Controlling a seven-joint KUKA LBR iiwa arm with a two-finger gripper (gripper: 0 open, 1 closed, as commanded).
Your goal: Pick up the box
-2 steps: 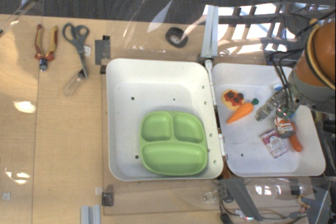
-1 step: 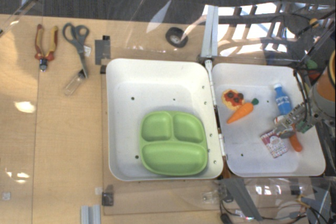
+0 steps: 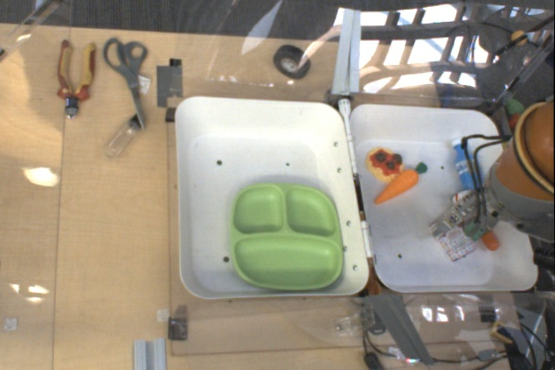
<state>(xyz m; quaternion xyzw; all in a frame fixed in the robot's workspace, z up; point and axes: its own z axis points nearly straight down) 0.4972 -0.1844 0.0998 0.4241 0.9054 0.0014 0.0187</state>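
Note:
The box (image 3: 453, 243) is small and whitish with red print. It lies in the right bin (image 3: 408, 269) near that bin's front right. My gripper (image 3: 469, 219) reaches in from the right and hangs right over the box's far edge, at or just above it. The arm's grey body and orange band (image 3: 531, 153) cover the bin's right side. I cannot see whether the box is held.
The right bin also holds a toy carrot (image 3: 398, 185), a pizza slice toy (image 3: 384, 160), a blue item (image 3: 464, 166) and a small orange piece (image 3: 492, 242). A green divided plate (image 3: 286, 236) fills the front of the left bin (image 3: 208, 186). Scissors (image 3: 128, 69) and pliers (image 3: 74, 74) lie on the bench at far left.

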